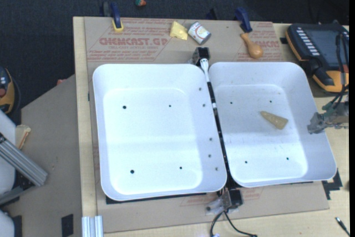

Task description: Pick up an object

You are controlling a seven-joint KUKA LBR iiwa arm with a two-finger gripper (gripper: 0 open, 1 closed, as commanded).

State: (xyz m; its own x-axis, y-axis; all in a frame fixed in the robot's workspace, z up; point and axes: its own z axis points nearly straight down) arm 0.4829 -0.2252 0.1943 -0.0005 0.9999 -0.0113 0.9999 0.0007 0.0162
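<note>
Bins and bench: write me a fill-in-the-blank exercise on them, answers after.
1. The tan wedge lies in the ____ bin.
2. The gripper sits at that bin's ____ rim.
3. The yellow piece lies on the bench, ____ both bins.
4. Each bin floor shows ____ dark dots.

Answers: right; right; outside; four

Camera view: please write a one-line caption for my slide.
Gripper at the right bin's edge, near a tan wedge; left bin beside it.
</note>
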